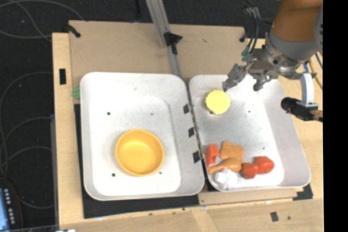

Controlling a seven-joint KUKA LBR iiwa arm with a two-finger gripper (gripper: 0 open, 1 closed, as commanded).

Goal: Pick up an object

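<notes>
A round pale-yellow disc lies flat in the upper left corner of the right white bin, the likeliest pick. The jaws hang just above and to its right, spread apart and empty. This looks like the approach step; next they would need to centre over the disc and descend.

A robotics lab: a plywood bench on black flooring, loose cables trailing across it, an aluminium mast rising behind two white bins.
</notes>
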